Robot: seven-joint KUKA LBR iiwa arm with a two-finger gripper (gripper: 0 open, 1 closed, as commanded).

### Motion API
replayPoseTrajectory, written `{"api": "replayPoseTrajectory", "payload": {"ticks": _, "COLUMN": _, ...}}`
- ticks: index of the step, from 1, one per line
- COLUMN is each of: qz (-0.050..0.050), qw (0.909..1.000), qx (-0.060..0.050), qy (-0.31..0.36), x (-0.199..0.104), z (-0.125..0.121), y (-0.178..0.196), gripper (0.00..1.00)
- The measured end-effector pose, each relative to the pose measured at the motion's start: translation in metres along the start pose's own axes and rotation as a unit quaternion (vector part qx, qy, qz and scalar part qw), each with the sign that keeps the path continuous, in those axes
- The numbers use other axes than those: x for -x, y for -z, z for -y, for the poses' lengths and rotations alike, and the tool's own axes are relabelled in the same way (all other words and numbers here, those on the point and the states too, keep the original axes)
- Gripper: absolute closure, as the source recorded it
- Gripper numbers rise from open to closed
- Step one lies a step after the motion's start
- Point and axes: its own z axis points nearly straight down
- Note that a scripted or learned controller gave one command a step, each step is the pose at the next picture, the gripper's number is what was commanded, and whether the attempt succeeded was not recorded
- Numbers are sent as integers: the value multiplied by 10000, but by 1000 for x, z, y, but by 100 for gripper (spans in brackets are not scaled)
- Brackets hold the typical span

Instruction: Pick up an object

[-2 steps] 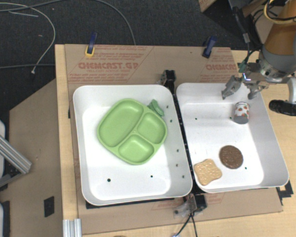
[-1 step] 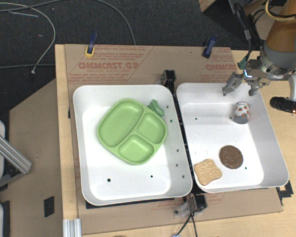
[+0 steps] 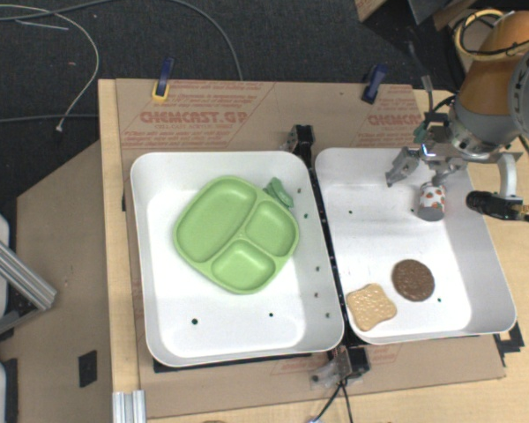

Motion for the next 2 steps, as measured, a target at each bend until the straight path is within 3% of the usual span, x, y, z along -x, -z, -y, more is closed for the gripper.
{"api": "replayPoseTrajectory", "payload": {"ticks": 1, "qz": -16, "qw": 10000, "qx": -10, "qy": 5, "x": -4, "z": 2, "y": -63, "gripper": 0}}
{"api": "replayPoseTrajectory", "payload": {"ticks": 2, "qz": 0, "qw": 10000, "qx": 16, "qy": 2, "x": -5, "z": 2, "y": -63, "gripper": 0}}
